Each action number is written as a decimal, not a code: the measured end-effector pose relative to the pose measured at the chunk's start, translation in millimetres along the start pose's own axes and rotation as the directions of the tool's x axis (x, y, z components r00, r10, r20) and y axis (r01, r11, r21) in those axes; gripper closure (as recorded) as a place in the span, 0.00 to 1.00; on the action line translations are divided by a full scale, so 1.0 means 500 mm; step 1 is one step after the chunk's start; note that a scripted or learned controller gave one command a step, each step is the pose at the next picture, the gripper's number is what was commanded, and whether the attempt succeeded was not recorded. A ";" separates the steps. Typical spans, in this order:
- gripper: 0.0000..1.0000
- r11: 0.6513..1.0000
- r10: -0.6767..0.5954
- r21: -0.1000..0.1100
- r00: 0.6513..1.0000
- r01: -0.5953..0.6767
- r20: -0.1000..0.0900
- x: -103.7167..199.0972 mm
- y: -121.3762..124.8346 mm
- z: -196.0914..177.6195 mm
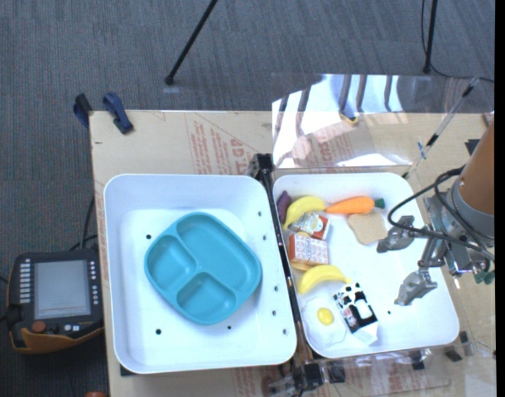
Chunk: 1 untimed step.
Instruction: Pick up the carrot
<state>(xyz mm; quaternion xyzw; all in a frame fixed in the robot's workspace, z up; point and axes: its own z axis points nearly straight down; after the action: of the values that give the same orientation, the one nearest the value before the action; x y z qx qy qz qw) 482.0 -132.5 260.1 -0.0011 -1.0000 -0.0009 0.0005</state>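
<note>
From my remote station, the fixed overhead camera shows the grey arm reaching in from the right over the right-hand shallow white bin (439,325). Its two-finger gripper (406,265) hangs above the bin's bare right portion, its two metal fingers (395,240) spread well apart with nothing between them.

The orange plastic carrot with a green stem end (352,206) lies on its side near the back wall of that same bin, pointing left, well clear of the gripper and up-left of it. Just left of the carrot sits a curved yellow toy banana (302,210), and just below the carrot's right end lies a pale beige flat piece (368,228) that I read as a toy bread slice. An orange-and-white printed snack packet (308,246) rests below the first banana, with a second yellow banana (319,277) under it. Nearer the front wall I see a toy fried egg with a yellow yolk (324,315) and, touching it on the right, a small black-and-white carton (357,308). A dark purple item (282,207) is tucked against the bin's left wall; I cannot tell what it is.

In the left-hand white bin (132,337) sits a light blue plastic plate with three compartments (203,266). Both bins rest on a brown cardboard-covered bench (194,139).
</note>
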 end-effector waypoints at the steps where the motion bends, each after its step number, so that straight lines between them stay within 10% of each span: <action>1: 0.00 1.000 -0.005 0.001 1.000 0.005 0.002 -0.128 -0.080 0.018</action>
<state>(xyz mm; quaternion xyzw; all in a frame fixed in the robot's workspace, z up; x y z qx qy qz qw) 545.7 -172.7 250.7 0.0016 -1.0000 -0.0005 -0.0005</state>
